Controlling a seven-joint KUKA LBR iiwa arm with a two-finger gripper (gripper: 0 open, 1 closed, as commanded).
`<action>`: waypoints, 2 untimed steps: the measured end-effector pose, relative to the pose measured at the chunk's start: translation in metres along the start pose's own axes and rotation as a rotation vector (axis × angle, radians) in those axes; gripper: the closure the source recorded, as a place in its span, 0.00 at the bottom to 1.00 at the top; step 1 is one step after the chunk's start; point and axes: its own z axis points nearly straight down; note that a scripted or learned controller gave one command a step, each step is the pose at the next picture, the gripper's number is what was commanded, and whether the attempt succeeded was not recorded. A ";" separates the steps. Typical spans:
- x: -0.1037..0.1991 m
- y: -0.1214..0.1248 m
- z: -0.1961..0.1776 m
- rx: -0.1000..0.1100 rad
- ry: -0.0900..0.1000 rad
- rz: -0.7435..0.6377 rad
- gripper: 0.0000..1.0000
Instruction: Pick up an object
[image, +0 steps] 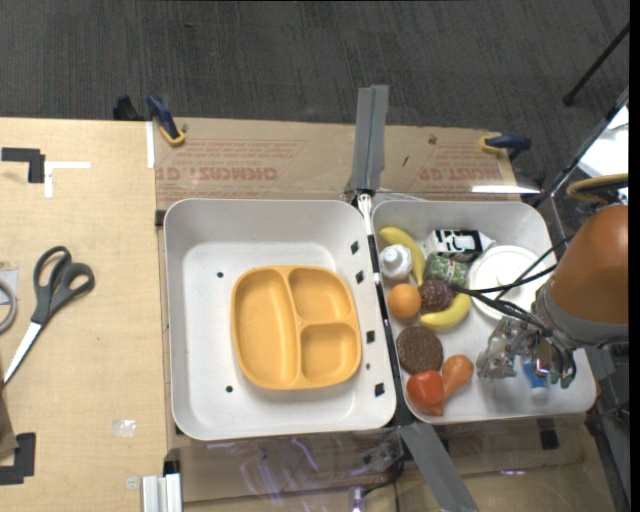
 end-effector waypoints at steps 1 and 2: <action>-0.033 0.066 0.000 0.002 -0.001 0.507 1.00; 0.015 0.065 0.000 0.003 0.001 0.829 1.00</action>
